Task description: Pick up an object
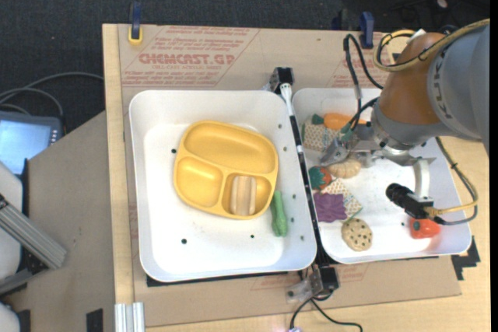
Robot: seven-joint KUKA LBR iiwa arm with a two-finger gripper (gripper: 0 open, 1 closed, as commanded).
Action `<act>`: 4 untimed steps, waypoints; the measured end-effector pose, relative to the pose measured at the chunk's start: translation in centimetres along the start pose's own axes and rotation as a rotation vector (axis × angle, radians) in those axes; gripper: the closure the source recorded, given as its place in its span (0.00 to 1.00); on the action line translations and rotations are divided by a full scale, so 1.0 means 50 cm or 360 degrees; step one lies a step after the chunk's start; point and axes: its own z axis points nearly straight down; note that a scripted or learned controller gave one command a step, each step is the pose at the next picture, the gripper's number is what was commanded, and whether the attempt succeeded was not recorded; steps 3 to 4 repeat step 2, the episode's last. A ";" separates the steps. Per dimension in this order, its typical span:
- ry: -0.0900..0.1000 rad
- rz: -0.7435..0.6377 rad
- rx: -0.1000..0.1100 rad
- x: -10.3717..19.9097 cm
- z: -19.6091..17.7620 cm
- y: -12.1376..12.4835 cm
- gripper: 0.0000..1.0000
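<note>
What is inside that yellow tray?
The yellow tray has three compartments. A pale beige block lies in the lower right one; the others look bare. Anything beneath the block is hidden.

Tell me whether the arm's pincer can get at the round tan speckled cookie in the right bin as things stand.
Probably yes. The round tan speckled cookie lies flat near the front of the right white bin, with nothing on top. The purple toy sits close beside it, but bare floor on its other sides leaves room from above. The pincer hangs nearby.

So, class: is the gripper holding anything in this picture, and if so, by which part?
It cannot be told. The gripper sits low in the right bin, right over a tan bread-like piece among the toy foods, but the view does not show anything between its fingers.
</note>
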 end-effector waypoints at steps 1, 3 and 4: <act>-0.0001 0.0001 -0.0003 0.000 -0.021 0.001 1.00; 0.0003 -0.0015 -0.0016 0.161 -0.212 -0.010 1.00; 0.0003 -0.0015 -0.0016 0.161 -0.212 -0.010 1.00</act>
